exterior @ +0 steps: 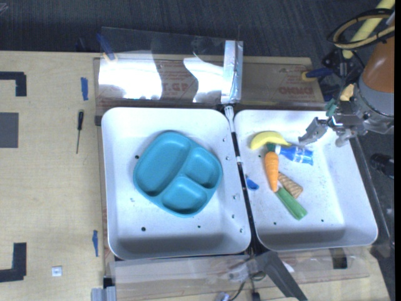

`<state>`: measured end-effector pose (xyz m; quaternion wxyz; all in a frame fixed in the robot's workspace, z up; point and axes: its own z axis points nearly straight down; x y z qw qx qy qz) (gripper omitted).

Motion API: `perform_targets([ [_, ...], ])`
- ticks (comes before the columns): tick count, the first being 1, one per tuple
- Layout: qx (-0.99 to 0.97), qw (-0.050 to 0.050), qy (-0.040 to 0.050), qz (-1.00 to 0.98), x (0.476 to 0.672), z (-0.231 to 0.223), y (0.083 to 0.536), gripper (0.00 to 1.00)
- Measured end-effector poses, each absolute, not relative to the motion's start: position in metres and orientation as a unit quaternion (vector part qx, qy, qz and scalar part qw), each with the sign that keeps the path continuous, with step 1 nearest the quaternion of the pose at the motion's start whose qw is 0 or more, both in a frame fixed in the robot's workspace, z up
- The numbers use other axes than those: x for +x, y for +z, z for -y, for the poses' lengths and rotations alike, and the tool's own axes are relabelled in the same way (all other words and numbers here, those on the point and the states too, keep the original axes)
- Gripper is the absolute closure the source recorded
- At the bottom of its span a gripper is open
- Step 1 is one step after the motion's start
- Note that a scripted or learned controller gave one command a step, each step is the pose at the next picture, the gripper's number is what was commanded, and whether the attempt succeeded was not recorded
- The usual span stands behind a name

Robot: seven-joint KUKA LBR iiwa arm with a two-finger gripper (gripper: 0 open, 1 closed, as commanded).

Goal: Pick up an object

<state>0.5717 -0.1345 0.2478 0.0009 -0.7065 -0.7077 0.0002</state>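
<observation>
We take the cluster in the right bin as the candidates for the pick: a yellow banana near the bin's rear-left corner, an orange carrot just in front of it and touching or nearly so, a green stick-shaped piece running from the carrot's tip toward the bin's middle, a tan ridged wafer-like piece lying against the green one, and a blue packet just beside the banana toward the rear edge. A small blue bit lies alone by the left wall. All read as toy food in moulded plastic: light, stiff, smooth and probably slippery under metal fingers, none fragile. We judge the carrot the best target, since its tapered body is narrow enough to span; a hold across its thick upper third, square to its long axis, should keep it from squirting out. The banana's curve and the packet's flatness look less forgiving. The gripper hangs over the rear-right part of the right bin, jaws spread, nothing between them, apart from the toys. The left bin carries a blue divided plate, glossy with three compartments, sitting near the bin's middle. Both bins are shallow matt white plastic with rounded corners.
</observation>
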Motion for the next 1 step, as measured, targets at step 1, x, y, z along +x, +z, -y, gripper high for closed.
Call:
perform_targets([
  [1, -0.723, -0.009, -0.0086, 0.691, 0.5803, 0.1218, 0.1081, 0.0],
])
